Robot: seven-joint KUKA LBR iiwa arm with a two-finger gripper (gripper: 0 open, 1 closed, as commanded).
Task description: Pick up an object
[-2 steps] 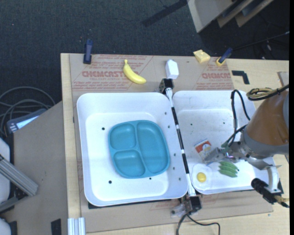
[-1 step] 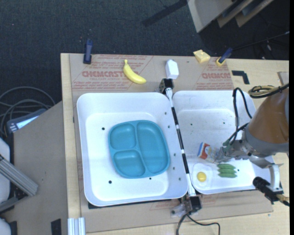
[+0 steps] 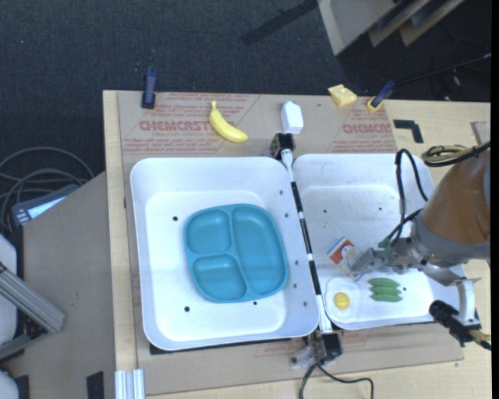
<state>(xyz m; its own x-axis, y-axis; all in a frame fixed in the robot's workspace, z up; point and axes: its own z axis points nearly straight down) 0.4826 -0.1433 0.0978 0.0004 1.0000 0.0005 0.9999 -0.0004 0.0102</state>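
Claw (image 3: 365,263) low in right bin (image 3: 355,183), finger state indiscernible. Green pea pod (image 3: 385,290) just at its 4 o'clock; yellow piece (image 3: 341,299) at 7 o'clock. Blue tray (image 3: 234,252) in left bin (image 3: 156,195).

blue tray (image 3: 234,253), banana (image 3: 226,126), green pods (image 3: 385,290)

Floor (image 3: 93,39): dark blue-grey carpet, visible along the top and left. Bench (image 3: 125,234): pale wood, its top covered by brown cardboard sheet (image 3: 179,125) with red printed lettering. Coiled grey cables (image 3: 39,183) lie on the carpet at left; light-coloured furniture (image 3: 390,19) stands at upper right; lighting even.
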